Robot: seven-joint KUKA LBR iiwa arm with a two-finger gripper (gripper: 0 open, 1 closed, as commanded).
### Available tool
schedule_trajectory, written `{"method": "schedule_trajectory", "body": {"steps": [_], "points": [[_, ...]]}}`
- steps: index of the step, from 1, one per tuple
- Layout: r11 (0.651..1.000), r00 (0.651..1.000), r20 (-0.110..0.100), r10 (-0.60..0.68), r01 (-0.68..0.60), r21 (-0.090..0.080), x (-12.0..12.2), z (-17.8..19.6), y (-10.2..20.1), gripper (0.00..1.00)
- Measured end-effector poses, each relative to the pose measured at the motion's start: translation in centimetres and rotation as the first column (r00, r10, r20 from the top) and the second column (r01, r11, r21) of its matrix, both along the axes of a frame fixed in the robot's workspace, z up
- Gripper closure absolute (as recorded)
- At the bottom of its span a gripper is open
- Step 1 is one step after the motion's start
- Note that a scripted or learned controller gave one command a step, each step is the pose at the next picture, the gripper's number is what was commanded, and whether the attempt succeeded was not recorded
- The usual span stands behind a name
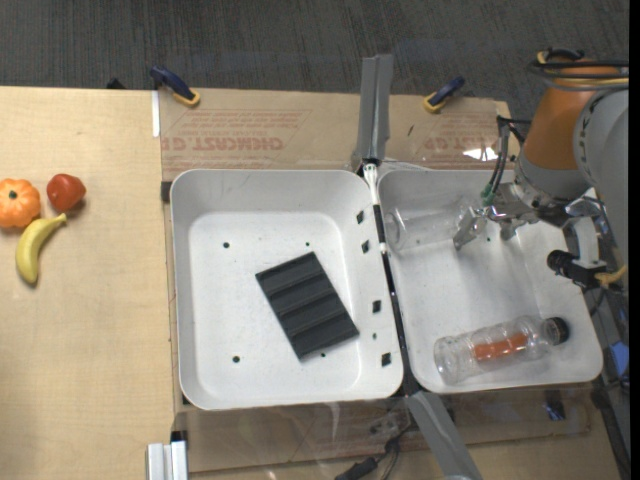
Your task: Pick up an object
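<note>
Down in the right bin (pixel 575 368), a clear plastic bottle (pixel 497 347) lay on its side near the front wall, its dark cap toward the right and something orange showing through its middle. Up the same bin, well apart from the bottle, the gripper (pixel 484 222) hung over the back half, reaching in from the right; whether its fingers were spread or closed could not be told, and nothing showed between them. Behind it rose the grey arm (pixel 603 138) with its orange band (pixel 560 128). Across the divider, the left bin (pixel 195 298) held a dark ribbed block (pixel 306 305), lying flat and skewed near the middle of the floor. Both bins sat on a sheet of brown cardboard (pixel 250 133), pinned at the back by two clamps (pixel 175 85). Off on the wooden bench (pixel 90 368) to the far left lay a banana (pixel 34 247), with a small orange pumpkin-like fruit (pixel 17 203) and a red apple (pixel 65 192) just behind it
</note>
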State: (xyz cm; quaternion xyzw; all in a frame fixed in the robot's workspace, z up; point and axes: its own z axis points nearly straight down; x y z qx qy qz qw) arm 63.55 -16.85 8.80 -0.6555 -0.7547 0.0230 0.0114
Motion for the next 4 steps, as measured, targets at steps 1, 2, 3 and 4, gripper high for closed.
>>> {"method": "schedule_trajectory", "body": {"steps": [1, 2, 3, 4], "points": [[1.000, 1.000, -0.012, 0.003, -0.002, 0.017, -0.1, 0.7, 0.7, 1.00], [1.000, 1.000, -0.012, 0.003, -0.003, 0.016, -0.1, 0.7, 0.6, 0.00], [0.966, 0.964, 0.046, -0.260, 0.260, 0.019, -9.3, 3.1, -1.2, 0.00], [0.973, 0.972, 0.042, -0.230, 0.229, 0.020, -15.9, 0.2, 3.8, 0.00]]}}
